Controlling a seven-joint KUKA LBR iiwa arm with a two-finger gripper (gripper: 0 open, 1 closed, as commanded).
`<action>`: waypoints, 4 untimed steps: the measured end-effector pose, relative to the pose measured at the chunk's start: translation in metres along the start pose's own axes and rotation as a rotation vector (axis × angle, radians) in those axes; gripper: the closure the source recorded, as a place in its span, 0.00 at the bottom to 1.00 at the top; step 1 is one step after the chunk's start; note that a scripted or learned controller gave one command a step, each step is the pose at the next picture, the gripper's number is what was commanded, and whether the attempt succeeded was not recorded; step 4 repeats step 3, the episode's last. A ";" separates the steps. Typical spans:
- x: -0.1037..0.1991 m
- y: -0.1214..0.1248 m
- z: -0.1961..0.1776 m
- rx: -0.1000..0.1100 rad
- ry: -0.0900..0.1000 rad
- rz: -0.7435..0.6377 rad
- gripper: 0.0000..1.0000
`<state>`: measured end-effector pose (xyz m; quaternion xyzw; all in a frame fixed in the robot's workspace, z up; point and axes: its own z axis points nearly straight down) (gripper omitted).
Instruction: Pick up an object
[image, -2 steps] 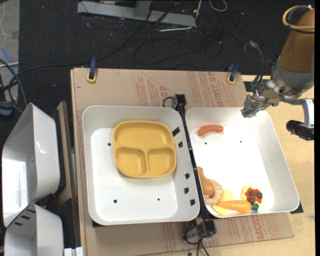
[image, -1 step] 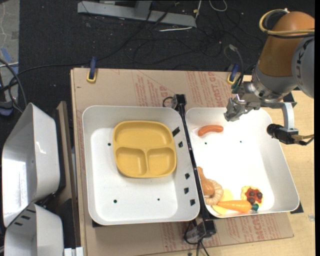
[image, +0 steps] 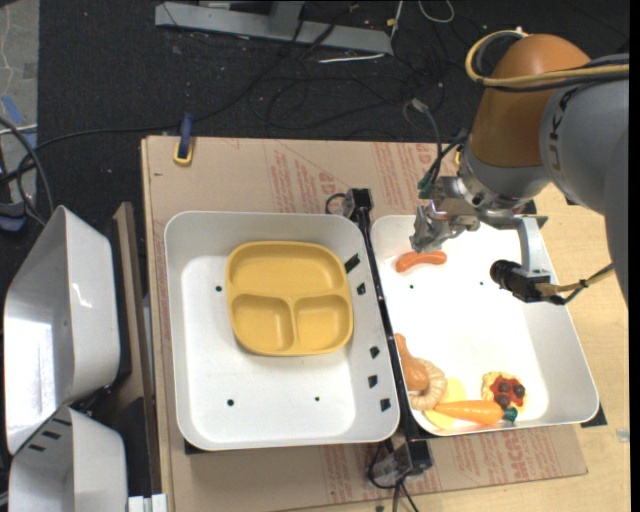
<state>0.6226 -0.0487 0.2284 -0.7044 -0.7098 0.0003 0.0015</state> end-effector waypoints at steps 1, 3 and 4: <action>0.050 -0.005 -0.010 -0.003 0.000 0.000 1.00; 0.147 -0.027 0.003 -0.001 -0.001 0.000 1.00; 0.147 -0.027 0.003 -0.001 -0.001 0.000 1.00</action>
